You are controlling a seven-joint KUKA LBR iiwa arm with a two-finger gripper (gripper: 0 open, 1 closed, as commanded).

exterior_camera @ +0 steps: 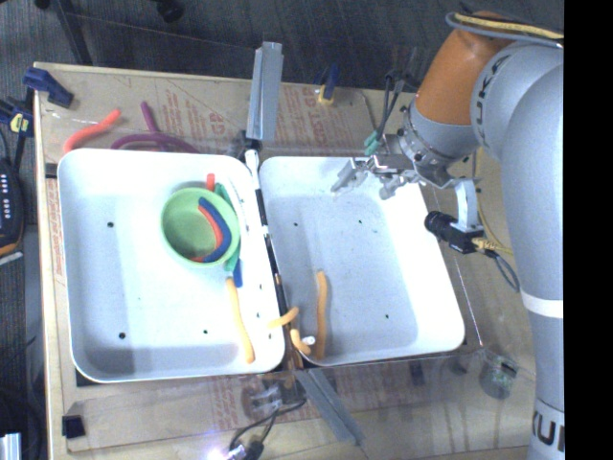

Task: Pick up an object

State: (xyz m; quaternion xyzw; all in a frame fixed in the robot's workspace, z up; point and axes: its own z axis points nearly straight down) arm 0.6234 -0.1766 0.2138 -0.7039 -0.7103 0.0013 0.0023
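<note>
My gripper (pixel 367 182) hangs over the back edge of the right bin (pixel 421 295), open, with nothing between its fingers. An orange stick (pixel 322 314) lies near that bin's front left corner, well away from the gripper. In the left bin (pixel 105 286) sits a green bowl (pixel 192 228) holding a red curved piece (pixel 213 220) and a blue curved piece (pixel 226 230). A yellow-orange stick (pixel 239 322) lies in front of the bowl. A short yellow piece (pixel 284 318) rests across the rims between the two bins.
A grey metal bar (pixel 264 89) stands behind the gap between the bins. On the bench at the back left lie an orange strip (pixel 91 130) and a purple loop (pixel 148 140). Blue clamps (pixel 46 84) grip the bench's back edge.
</note>
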